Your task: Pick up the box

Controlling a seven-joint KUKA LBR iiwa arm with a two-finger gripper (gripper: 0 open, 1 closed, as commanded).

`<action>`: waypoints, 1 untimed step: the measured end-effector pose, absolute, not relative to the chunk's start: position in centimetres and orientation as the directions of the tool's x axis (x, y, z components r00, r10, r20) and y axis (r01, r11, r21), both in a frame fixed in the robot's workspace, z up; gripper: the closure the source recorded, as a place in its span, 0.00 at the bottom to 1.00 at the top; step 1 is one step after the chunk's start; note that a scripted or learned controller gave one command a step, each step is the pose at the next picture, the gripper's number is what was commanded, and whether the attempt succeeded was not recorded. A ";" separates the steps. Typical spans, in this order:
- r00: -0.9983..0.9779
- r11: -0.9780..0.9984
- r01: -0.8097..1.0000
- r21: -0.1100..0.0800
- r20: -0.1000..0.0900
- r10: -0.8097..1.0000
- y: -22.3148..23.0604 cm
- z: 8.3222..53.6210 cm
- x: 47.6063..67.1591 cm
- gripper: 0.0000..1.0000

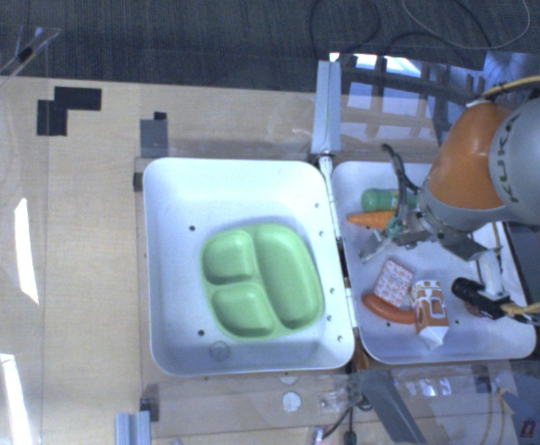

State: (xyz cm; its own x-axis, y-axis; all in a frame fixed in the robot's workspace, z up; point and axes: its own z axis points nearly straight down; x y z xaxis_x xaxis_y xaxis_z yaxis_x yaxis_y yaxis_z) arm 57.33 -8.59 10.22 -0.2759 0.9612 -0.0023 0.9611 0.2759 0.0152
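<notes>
Presently: gripper point(392, 234) over right bin point(492, 346) beside carrot point(371, 219), up-frame of box point(395, 283) — open or closed, cannot tell; green tray point(260, 281), left bin point(177, 211).

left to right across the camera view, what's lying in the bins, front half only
green divided plate in the left bin → red-patterned box → orange and white carton, both in the right bin. The sausage overlaps the box, so it is left out.
</notes>
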 end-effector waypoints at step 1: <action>-0.224 0.224 0.975 0.013 -0.003 0.975 -9.1 8.9 51.6 0.00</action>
